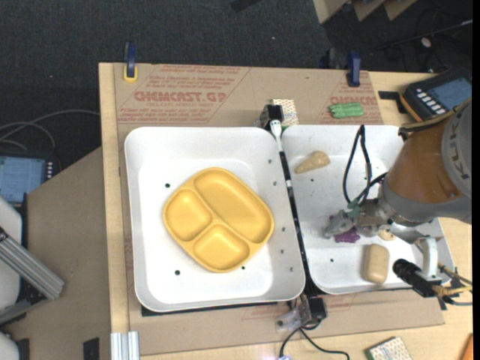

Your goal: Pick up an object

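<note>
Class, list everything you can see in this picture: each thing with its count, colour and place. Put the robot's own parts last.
Bins: two, white, side by side on the bench.
Divided plate: one, yellow, left bin.
Rounded lump: one, tan, right bin, far end.
Block: one, tan, right bin, near edge.
Small object: one, purple, right bin, at the claw.
Green object: one, on the bench behind the right bin.
Arm: one, grey and orange, over the right bin.
Claw: one, grey, low in the right bin.
</note>
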You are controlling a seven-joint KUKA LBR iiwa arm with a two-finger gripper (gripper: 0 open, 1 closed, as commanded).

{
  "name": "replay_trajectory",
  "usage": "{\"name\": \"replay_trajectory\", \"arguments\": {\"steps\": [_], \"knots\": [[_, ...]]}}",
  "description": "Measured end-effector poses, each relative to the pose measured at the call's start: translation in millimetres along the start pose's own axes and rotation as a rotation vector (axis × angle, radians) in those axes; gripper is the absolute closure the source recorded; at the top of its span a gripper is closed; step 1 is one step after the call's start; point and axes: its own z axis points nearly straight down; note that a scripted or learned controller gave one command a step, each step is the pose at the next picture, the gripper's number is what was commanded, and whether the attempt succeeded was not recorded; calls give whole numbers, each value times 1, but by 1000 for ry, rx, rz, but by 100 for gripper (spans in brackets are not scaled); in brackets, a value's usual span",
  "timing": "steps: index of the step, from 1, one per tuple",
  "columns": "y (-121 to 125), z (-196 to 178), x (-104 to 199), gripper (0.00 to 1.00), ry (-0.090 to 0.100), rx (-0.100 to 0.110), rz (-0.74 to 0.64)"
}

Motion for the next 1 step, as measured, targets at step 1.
{"name": "replay_trajectory", "arguments": {"steps": [1], "knots": [[3,-11,0,100,-4,-7,-1]]}}
